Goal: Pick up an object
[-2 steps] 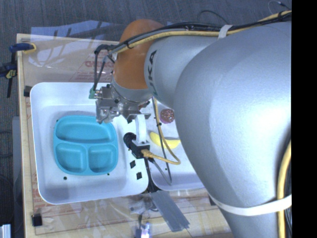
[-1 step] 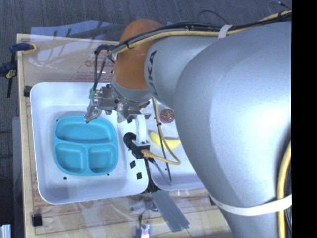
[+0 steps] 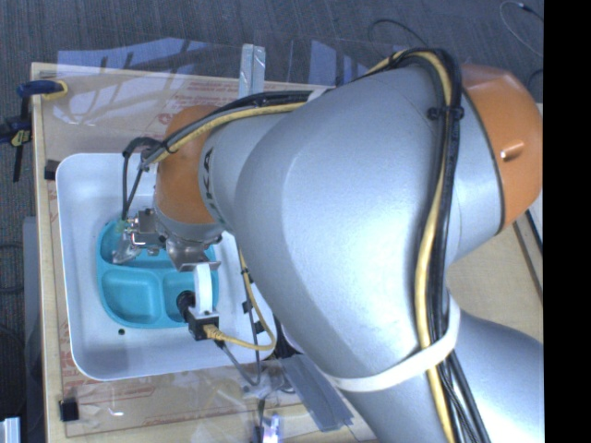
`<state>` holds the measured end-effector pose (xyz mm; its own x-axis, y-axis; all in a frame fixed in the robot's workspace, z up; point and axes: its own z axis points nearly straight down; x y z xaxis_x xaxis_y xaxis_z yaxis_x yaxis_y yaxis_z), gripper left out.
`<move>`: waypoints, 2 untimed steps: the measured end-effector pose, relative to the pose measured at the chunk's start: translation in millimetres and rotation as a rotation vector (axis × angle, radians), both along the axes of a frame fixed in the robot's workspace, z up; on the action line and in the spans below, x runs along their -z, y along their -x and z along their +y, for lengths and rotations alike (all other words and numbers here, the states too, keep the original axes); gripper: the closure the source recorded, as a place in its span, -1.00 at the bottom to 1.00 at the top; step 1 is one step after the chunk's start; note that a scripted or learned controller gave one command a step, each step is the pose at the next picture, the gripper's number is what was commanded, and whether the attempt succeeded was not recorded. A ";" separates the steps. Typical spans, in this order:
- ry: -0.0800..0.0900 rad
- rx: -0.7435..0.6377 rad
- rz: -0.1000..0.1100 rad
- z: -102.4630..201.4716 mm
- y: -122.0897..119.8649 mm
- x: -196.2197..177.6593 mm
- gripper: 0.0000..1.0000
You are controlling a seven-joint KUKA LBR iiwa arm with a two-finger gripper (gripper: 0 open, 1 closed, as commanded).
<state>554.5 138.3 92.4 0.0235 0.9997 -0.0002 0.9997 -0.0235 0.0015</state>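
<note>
Most of the frame, from the centre to the right edge, is taken up by the grey arm [image 3: 369,247], by which the right-hand bin and much of the bench are hidden. Its orange band [image 3: 503,146] is seen at the upper right, and a yellow and black cable bundle [image 3: 434,210] is run along its body. The arm is bent down and leftward into the left white bin [image 3: 78,275], of which the near, left and far walls are visible at the left of the frame. The wrist, with a second orange section [image 3: 185,178], is pointed down over the bin's middle. The gripper [image 3: 138,233] is seen at the wrist's lower left, low over a blue divided tray [image 3: 138,293] lying on the bin floor; the tray's right part is covered by the wrist. Whether the jaws are open or closed cannot be told, nor whether anything is held, since the fingers are masked by metal fittings.
</note>
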 end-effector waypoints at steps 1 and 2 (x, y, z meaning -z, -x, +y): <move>0.001 -0.178 0.006 -41.4 -26.8 -98.6 -1.00; -0.001 -0.160 -0.002 23.8 31.6 -14.5 -1.00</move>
